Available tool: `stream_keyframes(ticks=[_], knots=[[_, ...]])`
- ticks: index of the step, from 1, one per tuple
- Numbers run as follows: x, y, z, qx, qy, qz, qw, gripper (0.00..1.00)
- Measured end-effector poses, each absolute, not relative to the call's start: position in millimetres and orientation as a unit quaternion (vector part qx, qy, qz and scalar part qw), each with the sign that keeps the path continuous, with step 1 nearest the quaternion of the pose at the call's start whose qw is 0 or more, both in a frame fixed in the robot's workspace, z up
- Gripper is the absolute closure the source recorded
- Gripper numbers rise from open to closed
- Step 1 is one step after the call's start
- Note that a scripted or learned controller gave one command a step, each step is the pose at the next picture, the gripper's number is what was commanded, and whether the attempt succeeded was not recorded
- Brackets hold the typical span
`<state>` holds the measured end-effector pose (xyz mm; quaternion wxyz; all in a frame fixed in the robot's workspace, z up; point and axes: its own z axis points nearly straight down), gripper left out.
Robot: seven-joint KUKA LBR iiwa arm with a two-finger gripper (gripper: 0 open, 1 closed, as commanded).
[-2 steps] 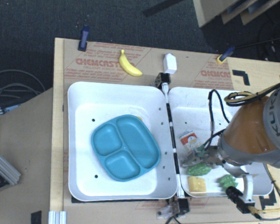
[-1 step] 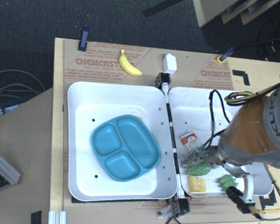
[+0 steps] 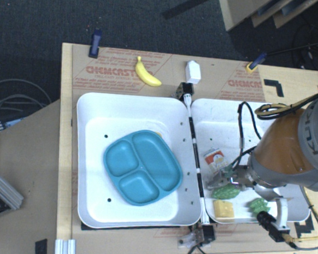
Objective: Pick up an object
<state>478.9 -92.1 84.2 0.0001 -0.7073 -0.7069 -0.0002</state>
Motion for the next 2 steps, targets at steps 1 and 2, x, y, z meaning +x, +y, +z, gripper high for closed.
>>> stream_keyframes(ticks=[1,2], knots=[[479.0,-91.5,84.2,-0.707,-0.707,-0.0003,0.0,0.0],[478.9,-93.0,84.2,-0.707,-0.707,-0.0003,0.0,0.0]])
